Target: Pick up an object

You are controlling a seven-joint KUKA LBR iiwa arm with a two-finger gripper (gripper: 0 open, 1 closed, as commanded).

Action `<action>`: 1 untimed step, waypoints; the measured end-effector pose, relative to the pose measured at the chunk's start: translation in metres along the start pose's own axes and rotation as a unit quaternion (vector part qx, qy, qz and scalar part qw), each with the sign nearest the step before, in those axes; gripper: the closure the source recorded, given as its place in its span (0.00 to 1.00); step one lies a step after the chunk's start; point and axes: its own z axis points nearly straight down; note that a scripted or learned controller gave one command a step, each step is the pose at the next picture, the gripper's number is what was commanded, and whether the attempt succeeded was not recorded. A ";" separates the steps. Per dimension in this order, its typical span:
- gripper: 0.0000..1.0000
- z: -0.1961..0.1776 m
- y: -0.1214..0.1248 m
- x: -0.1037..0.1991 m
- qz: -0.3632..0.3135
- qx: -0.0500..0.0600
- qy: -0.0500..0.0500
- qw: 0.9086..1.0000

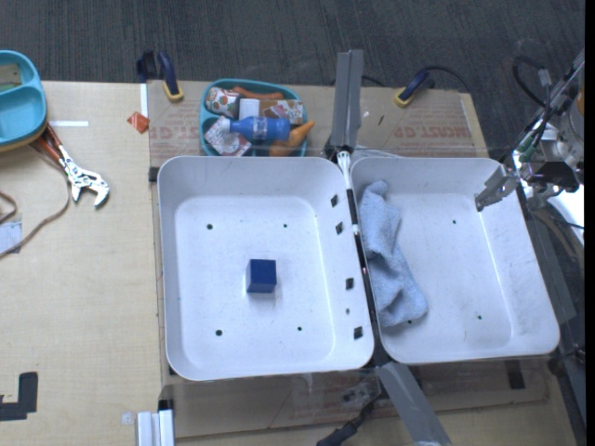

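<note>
Seen from the camera view above, at a slant: two shallow white plastic bins side by side on the pale wooden surface (pixel 84 342). In the left bin (pixel 186 342), a small dark-blue cube (pixel 262 276), just below and a little right of that bin's middle, flat on the floor, well apart from every wall. In the right bin (pixel 483 337), a crumpled light-blue cloth (pixel 389 263), stretched along the left wall from about 11 o'clock down to about 7 o'clock of that bin, close against the divide between the bins.

At 3 o'clock of the frame, part of the arm, reaching in from the right edge: a cluster of grey and white hardware with cables, set over the right bin's upper right corner. The tool (pixel 493 193) a thin dark-grey piece slanting down and to the left toward that bin's rim, at about 2 o'clock of the bin. Spread or pressed together: cannot tell, too small and edge-on. Nothing visibly held. Well apart from both cube and cloth.

Beyond the bins at 12 o'clock, a teal oval tray (pixel 253 119) heaped with small colourful items. At 9 o'clock of the frame, a silver adjustable wrench (pixel 84 182) on the surface, and a light-blue divided dish (pixel 19 100) cut by the left edge.
</note>
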 end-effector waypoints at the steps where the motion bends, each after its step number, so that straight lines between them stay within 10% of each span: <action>1: 0.00 0.133 0.070 0.057 0.079 0.001 0.000 0.997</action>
